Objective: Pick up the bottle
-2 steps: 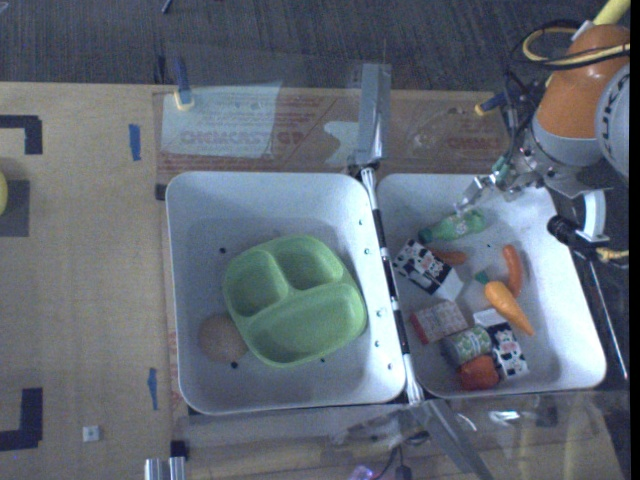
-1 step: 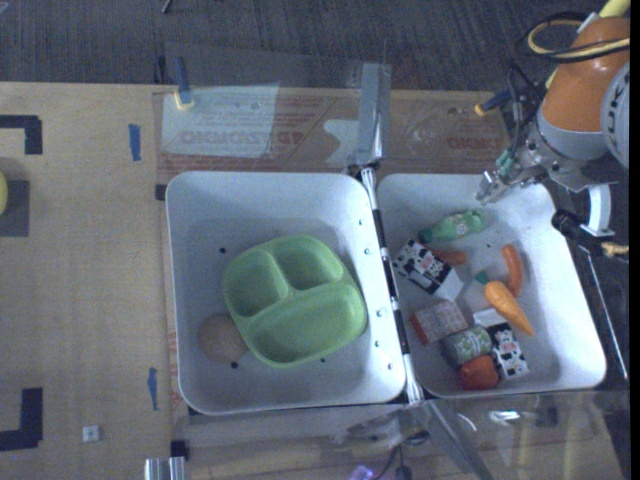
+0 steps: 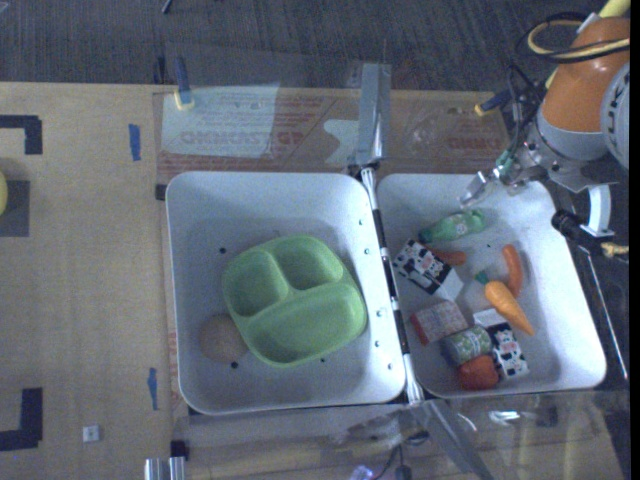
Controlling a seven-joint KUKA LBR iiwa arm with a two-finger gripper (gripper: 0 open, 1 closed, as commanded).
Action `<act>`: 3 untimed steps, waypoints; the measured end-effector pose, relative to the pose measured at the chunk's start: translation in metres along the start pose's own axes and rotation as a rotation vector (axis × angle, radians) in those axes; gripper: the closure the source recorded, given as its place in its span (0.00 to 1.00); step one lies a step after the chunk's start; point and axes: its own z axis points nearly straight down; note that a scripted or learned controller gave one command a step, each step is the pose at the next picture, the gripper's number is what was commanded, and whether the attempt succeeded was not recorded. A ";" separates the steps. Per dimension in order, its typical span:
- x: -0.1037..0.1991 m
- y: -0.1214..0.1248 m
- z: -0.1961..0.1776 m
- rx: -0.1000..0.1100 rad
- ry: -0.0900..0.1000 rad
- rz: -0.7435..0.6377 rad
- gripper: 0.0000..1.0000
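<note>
The small green plastic bottle with a pale label (image 3: pixel 455 227) lies on its side near the far edge of the right white bin (image 3: pixel 580 363), slightly toward that bin's left wall. The tool (image 3: pixel 490 180) hangs just above and to the right of it, near the bin's far rim; how far it is open cannot be told from this view, and nothing is seen in its hold.

Judging by its look, the bottle is light, stiff and smooth, so it would likely roll or slip away if pushed on its curved side. The best hold seems to be across the middle of its body, squeezing square to its long axis, with the tool lowered enough to straddle it.

The table (image 3: pixel 80 318) carries 2 white bins. The right one holds 1 bottle, 2 orange carrot-shaped toys (image 3: pixel 510 306), 2 black-and-white patterned cartons (image 3: pixel 424 265), 1 brownish speckled block (image 3: pixel 438 320), 1 small green can (image 3: pixel 466 345) and 1 red rounded piece (image 3: pixel 479 371). The left white bin (image 3: pixel 190 203) holds 1 green divided plastic tray (image 3: pixel 293 298) and 1 tan ball (image 3: pixel 221 339) touching the tray's near left corner.
</note>
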 end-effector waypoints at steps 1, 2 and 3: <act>0.053 0.001 0.048 0.032 0.019 -0.029 0.00; 0.056 -0.114 0.039 0.024 0.011 0.132 0.00; 0.108 -0.102 -0.010 0.035 0.015 0.230 0.00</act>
